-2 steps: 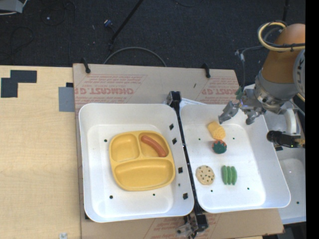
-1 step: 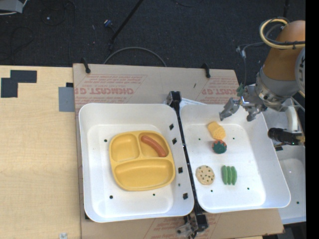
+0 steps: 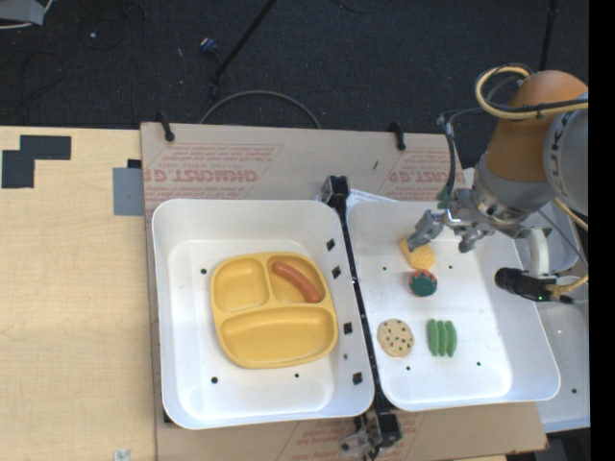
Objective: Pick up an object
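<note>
Hovering with fingers spread and holding nothing, the end effector [image 3: 444,230] sits just at two o'clock of the yellow toy [image 3: 419,256], seemingly light, rigid, best pinched across its middle.

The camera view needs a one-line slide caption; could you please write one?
Gripper poised above yellow toy in right bin; sausage on tray in left bin.

Most of the left bin [image 3: 183,257] is taken up by a yellow tray [image 3: 274,334]. In the right bin [image 3: 519,363], open floor is left right of the green beans [image 3: 441,337], while the cookie [image 3: 395,337], strawberry [image 3: 423,282] and yellow piece [image 3: 419,256] are clustered near the divider [image 3: 351,286].
</note>
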### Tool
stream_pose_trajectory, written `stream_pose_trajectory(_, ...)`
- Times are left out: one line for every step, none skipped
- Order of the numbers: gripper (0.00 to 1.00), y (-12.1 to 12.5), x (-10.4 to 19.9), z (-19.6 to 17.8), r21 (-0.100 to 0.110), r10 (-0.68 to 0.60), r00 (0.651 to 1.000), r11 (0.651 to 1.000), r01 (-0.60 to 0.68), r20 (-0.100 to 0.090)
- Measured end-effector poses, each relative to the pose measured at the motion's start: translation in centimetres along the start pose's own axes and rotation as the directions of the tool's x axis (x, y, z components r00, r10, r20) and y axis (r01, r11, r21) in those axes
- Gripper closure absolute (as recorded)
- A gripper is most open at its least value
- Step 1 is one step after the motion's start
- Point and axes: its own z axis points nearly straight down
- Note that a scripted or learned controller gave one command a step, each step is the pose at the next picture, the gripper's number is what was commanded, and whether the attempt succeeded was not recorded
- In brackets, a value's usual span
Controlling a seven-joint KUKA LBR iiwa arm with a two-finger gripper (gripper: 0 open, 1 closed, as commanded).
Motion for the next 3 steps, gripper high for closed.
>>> stream_pose_trajectory(0.0,-0.6,-0.5,4.7,0.001,0.0,1.0,1.0,0.0,0.0)
stream_pose_trajectory(0.0,-0.7,-0.4,8.1,0.0,0.0,1.0,1.0,0.0,0.0)
stream_pose_trajectory(1.0,-0.6,-0.5,6.9,-0.002,0.002,1.0,1.0,-0.002,0.0)
